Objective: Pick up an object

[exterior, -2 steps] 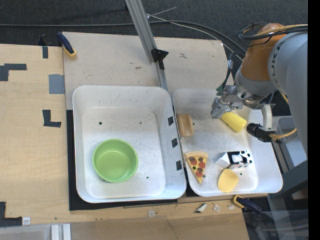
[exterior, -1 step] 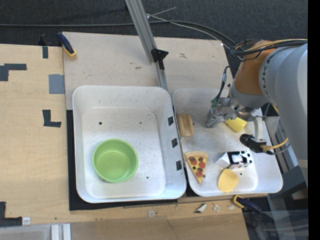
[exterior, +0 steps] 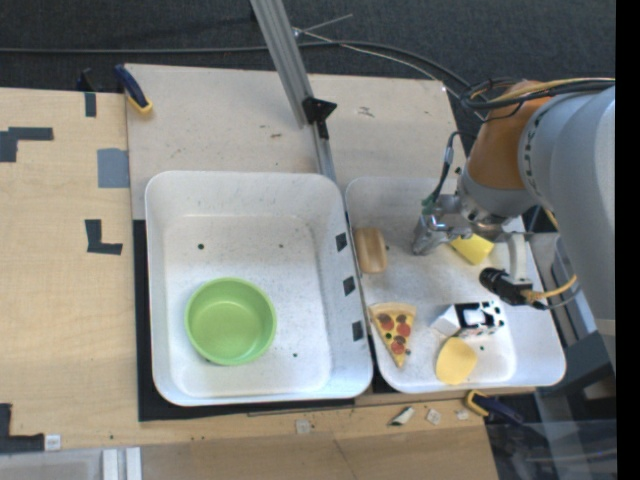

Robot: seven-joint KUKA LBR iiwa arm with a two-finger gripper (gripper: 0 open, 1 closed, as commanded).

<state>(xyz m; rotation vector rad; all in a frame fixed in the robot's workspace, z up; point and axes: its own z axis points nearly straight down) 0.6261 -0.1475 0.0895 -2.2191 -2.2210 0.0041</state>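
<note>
Two shallow white bins sit side by side in the camera view. The left white bin (exterior: 170, 203) holds a round green plastic bowl (exterior: 231, 320) near its front corner. The right white bin (exterior: 392, 203) carries the candidates for picking: a small tan wooden block (exterior: 371, 250) against its left wall, a toy pizza slice with red dots (exterior: 393, 331) towards the front, a flat yellow disc (exterior: 456, 362), a small black-and-white object (exterior: 478, 317), and a yellow wedge-shaped piece (exterior: 472, 247).

The grey arm's two-finger gripper (exterior: 430, 236) is low over the back of the right bin, just beside the yellow wedge, probably lined up for it. Whether it is apart or together I cannot tell, and nothing visibly sits in it.
</note>
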